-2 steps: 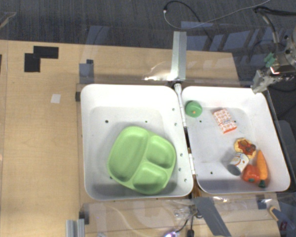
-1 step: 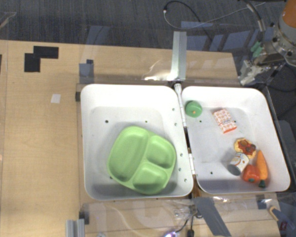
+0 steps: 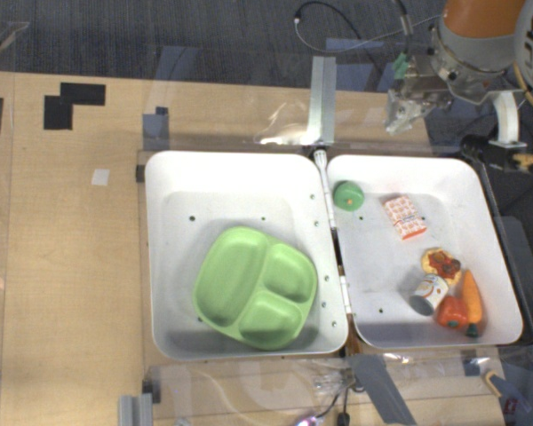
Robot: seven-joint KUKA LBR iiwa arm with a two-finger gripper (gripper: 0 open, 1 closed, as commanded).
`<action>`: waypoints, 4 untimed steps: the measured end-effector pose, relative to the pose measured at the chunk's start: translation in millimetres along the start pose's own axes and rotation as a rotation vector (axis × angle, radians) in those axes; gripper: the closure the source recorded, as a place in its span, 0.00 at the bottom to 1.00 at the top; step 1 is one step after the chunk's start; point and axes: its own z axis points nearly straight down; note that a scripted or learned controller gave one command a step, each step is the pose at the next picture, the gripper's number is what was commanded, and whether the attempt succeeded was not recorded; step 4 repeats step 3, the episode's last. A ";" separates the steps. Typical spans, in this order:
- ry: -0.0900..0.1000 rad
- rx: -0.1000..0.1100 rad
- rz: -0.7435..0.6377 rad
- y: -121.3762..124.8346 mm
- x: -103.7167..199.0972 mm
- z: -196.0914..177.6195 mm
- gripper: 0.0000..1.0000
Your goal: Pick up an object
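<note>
My gripper hangs above the bench just behind the right bin's back rim, well clear of everything in it. Its fingers look open with nothing between them. Inside the right bin, a small green round object lies at the back left corner. A red-and-white packet sits a little right of it. Toward the front right, a pizza-slice toy, a small tin can, an orange carrot and a red-orange pepper are clustered close together.
The left bin holds a green divided plate at its front centre, tilted slightly. A metal post stands behind the ridge where the bins meet. Cables run along the bench's back right.
</note>
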 end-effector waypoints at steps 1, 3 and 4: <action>-0.002 -0.007 -0.007 1.5 1.2 -12.6 1.00; 0.000 0.000 -0.278 -30.8 18.4 10.6 1.00; 0.000 0.000 -0.278 -30.8 18.4 10.6 1.00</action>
